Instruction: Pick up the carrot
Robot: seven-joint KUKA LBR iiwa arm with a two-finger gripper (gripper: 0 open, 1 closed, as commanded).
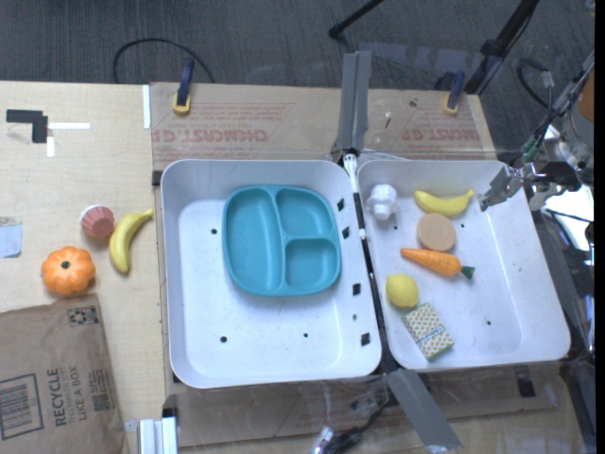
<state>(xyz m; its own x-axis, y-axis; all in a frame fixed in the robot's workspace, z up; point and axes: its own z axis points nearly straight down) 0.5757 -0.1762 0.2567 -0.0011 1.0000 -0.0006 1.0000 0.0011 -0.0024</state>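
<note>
1. Nearest in the right bin (529,339): a patterned sponge (428,330) and, just beyond it, a lemon (402,291). Both lie left of and near the carrot's thick end; a descent landing short risks nudging either one into the target.
2. Mid-bin: the carrot (435,261), lying flat, orange body pointing left, green tip to the right. Tapered and smooth, so likely to roll or squirt out if pinched off-centre or along its length rather than across it.
3. Touching or just beside the carrot's far side: a tan round disc (437,232). Little room there for a finger; risk of clamping the disc with the carrot, or pushing the carrot aside.
4. Farther: a banana (442,201) and a small white object (382,200), both apart from the carrot, low risk.
5. Far right, over the bin's rim: the gripper (498,189), well apart from the carrot. Cannot tell how wide it stands. Long travel left and nearward needed; a low approach may clip the bin wall.
</note>
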